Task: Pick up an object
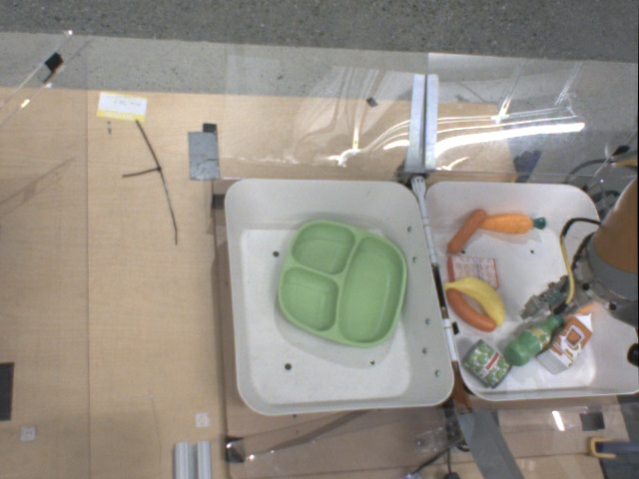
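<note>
The right bin holds several toy foods: an orange carrot, a red sausage, a small printed packet, a yellow banana lying on another sausage, a green can, a green bottle and a little orange-and-white carton. My gripper reaches in from the right and hangs low over the bin's near right part, just above the bottle's neck and the carton. Nothing shows in its grasp.
In the left bin lies a green three-compartment plate, near the middle. A raised divider separates the two bins. The grey arm with its cable covers the right bin's right edge.
</note>
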`<state>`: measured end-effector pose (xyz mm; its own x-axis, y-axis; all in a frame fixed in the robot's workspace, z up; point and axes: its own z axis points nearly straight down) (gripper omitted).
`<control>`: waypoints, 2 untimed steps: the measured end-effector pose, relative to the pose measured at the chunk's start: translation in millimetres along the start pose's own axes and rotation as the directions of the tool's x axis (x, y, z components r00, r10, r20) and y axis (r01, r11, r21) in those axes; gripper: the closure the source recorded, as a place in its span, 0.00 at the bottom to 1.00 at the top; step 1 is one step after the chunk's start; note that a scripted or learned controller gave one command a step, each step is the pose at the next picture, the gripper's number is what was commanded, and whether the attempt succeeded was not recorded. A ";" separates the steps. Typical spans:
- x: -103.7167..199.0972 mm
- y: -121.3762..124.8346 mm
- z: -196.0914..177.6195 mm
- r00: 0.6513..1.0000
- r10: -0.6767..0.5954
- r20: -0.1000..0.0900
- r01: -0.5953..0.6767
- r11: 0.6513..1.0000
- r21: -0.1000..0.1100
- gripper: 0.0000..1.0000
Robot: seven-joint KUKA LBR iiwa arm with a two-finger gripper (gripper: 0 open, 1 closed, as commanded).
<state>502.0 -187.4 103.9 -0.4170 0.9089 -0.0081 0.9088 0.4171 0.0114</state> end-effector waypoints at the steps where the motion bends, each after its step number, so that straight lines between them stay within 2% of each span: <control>1: -13.9 26.6 -57.5 0.847 0.531 0.001 -0.531 0.847 0.008 1.00; 2: -13.9 26.6 -57.5 0.848 0.530 0.001 -0.530 0.848 0.008 0.00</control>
<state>531.2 -188.8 161.8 0.1283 0.9917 -0.0018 0.9917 -0.1283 0.0058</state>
